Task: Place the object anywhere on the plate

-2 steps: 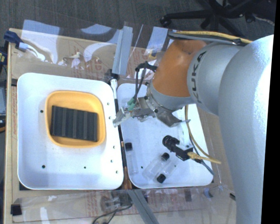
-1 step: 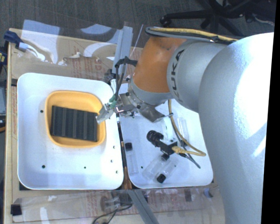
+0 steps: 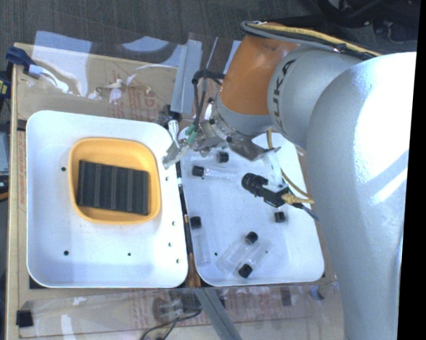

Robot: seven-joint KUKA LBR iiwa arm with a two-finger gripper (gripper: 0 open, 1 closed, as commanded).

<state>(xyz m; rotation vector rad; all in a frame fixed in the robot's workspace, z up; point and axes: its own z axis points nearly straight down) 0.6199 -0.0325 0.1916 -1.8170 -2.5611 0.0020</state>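
- A yellow plate [image 3: 116,150] is seen in the left bin [image 3: 104,263], towards its back half. The middle of the plate is covered by a dark ridged panel [image 3: 115,188].
- Small clear vials [image 3: 250,239] with black caps are scattered in the right bin [image 3: 298,248], all well apart from the plate. Which of them is meant by the task cannot be told.
- The clear bodies of the vials are hard to make out against the white floor — mostly only the caps stand out.
- The gripper [image 3: 176,150] is placed over the back left corner of the right bin, just beside the wall shared by the two bins.
- Whether the jaws are apart or together cannot be told; the tip is small and tangled with pale and green parts.
- The nearest vial [image 3: 198,171] lies just in front of the gripper; contact between them cannot be judged.
- The back right part of the right bin is hidden by the grey arm [image 3: 359,154], which is cut off at the right and the bottom.
- Pale scraps lie at the back of the bench [image 3: 79,316] — too blurred to be named.
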